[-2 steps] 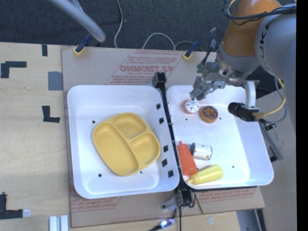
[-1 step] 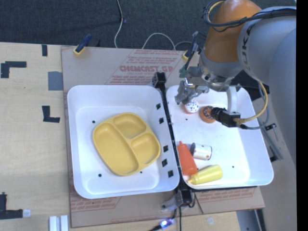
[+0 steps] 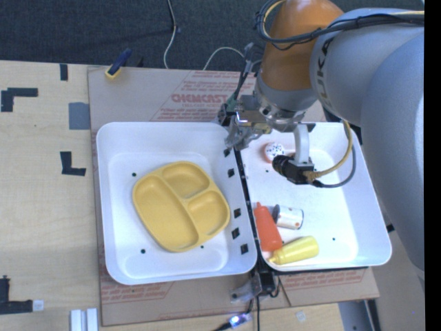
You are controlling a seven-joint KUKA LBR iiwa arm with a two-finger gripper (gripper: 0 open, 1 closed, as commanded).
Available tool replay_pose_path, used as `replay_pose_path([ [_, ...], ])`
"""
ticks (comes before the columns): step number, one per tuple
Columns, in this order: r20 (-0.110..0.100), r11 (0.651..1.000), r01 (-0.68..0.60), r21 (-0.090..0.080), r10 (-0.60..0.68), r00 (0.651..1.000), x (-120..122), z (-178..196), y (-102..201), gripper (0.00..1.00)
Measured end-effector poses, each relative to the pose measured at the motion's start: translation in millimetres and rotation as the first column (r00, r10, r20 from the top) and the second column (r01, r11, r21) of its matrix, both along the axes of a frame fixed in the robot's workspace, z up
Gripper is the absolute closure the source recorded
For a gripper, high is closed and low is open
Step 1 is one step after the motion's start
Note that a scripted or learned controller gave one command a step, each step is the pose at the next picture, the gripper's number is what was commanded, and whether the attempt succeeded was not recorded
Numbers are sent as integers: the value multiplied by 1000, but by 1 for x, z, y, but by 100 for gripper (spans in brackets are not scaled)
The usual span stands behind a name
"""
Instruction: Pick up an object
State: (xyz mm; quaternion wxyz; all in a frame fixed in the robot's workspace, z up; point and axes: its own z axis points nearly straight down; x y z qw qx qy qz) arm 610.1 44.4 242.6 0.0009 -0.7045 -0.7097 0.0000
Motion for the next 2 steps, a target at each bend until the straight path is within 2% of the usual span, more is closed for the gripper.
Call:
replay_pose_path([
  [1, -2, 1000, 0, 0, 0, 1000, -9, -5, 52, 100],
  [2, -1, 1000, 5, -2, -5, 1000, -9, -5, 49, 0],
])
